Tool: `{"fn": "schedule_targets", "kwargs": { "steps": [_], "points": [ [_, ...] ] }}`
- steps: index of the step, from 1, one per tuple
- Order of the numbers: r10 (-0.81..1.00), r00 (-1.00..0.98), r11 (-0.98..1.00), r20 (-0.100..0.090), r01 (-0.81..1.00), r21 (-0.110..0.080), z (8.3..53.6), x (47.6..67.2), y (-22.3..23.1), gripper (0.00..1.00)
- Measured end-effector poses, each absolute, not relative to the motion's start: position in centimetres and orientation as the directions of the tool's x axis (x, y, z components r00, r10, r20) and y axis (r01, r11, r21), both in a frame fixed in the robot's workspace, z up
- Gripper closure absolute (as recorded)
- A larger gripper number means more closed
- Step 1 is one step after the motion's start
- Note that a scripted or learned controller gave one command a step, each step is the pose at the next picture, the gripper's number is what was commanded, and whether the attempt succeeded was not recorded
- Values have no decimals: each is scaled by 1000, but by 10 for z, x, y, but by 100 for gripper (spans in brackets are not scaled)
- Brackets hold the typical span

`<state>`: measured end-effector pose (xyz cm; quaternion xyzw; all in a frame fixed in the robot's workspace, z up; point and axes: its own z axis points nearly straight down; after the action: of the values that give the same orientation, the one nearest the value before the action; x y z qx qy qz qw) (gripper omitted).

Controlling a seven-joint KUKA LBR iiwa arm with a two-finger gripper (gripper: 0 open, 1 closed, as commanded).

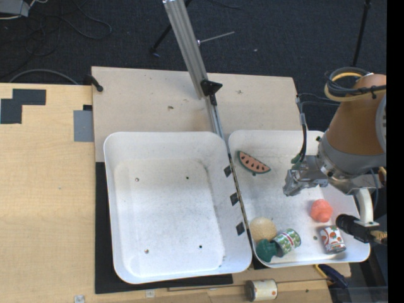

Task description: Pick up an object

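Camera view: two white bins side by side; the left bin [126, 169] holds nothing to pick, the right bin [278, 145] holds all the objs; the arm [356, 128] reaches in from the right w/ the gripper [298, 183] low over the middle of the right bin; whether it's spread or pressed together, can't tell, the metal end is too small and blurred; nothing visibly pinched in it.

Objs: a watermelon slice [254, 163] at the far left of the right bin, apart from the gripper; an orange-pink ball [320, 210] just near-right of the gripper; a red-and-white can [332, 239] at the near right; a green-banded can [286, 240] at the near edge, touching a dark green lump [267, 251] and beside a pale fuzzy ball [263, 227].

Step, as I judge it: approach/descent, grasp not yet made; the gripper sits over bare bin floor between the slice and the ball, so no obj is lined up under it.

Next move calls for: a shift toward a target, prob. the orange-pink ball as it's nearest; centre over it, go down, close, then lift straight up; the ball may roll away on contact.
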<state>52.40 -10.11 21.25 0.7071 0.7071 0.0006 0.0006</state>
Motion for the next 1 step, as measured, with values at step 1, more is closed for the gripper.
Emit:
{"fn": "schedule_targets", "kwargs": {
  "steps": [1],
  "points": [
    [1000,-3,3,3,1000,-4,206,526,-55,100]
  ]
}}
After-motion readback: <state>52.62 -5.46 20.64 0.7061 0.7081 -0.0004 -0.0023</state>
